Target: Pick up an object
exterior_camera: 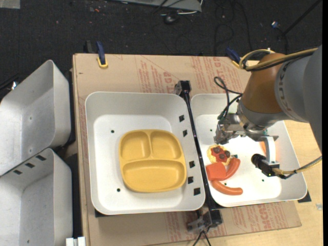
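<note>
My gripper [224, 136] hangs low in the right bin [292, 188], near its left side. Just below it lies a small pizza slice toy [218, 154] with dark toppings. Next to that sit a red pepper-like piece [217, 171] and a curved red chili [233, 167]. A red-orange sausage [227, 189] lies near the bin's front. An orange carrot-like piece [263, 147] shows to the right, partly behind the arm. The arm's wrist hides the fingers.
The left bin [102, 137] holds a yellow divided plate [152, 160]. A black divider [192, 137] runs between the bins. A black cable fitting [261, 164] hangs over the right bin. White containers [31, 137] stand at the far left.
</note>
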Tool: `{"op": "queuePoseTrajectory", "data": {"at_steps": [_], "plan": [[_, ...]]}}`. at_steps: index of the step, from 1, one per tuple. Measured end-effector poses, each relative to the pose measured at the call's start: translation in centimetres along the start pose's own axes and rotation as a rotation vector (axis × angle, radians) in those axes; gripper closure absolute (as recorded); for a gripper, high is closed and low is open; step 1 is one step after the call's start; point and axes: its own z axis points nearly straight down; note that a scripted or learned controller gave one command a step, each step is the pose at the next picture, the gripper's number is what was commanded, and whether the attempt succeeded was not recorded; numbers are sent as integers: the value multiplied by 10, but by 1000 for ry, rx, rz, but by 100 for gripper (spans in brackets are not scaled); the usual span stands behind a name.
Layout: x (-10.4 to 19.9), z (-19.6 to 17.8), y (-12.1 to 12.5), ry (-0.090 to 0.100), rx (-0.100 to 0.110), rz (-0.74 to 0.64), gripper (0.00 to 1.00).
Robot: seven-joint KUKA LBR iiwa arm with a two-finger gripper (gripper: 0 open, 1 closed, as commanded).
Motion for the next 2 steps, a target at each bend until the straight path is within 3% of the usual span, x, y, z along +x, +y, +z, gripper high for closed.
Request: {"op": "queuePoseTrajectory", "data": {"at_steps": [2], "plan": [[3,-107,-9,0,-5,-7,100]]}}
